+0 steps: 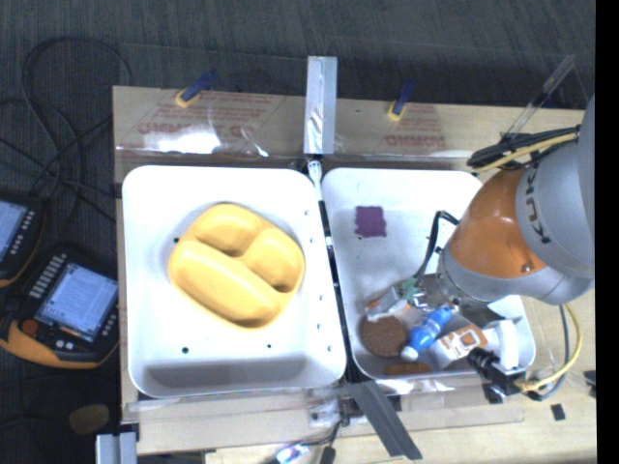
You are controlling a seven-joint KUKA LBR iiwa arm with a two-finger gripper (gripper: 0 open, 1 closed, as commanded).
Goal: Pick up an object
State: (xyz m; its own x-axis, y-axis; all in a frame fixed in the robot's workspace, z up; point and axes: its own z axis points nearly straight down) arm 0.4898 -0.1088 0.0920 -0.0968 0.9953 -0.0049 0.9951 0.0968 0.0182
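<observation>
1. The gripper (414, 296) is low in the right bin (340, 259), over that bin's near half. It hangs from the grey arm (556, 216), which comes in from the right with its orange band (493, 235) above the bin's right side.
2. From this slanted view I cannot tell whether the claw is released or clenched, because the wrist and the clutter below hide its tip. Nothing can be seen grasped in it.
3. Just below the gripper lies a blue bottle (428, 333), tilted with its white cap towards the near wall. It is the closest thing to the claw, though I cannot tell whether the two touch.
4. A brown disc (384, 334) lies flat just left of the bottle, close to the divider side of the bin.
5. A small orange-and-white packet (466, 338) lies just right of the bottle.
6. A pale crumpled wrapper (384, 304) sits just above the disc, beside the gripper.
7. A purple square (369, 221) lies flat near the far end of the same bin, well apart from the cluster.
8. The left bin (145, 259) holds one large yellow lumpy object (237, 264), resting in its middle and well apart from the gripper.
9. Both bins stand side by side on the wooden bench (242, 114).
</observation>
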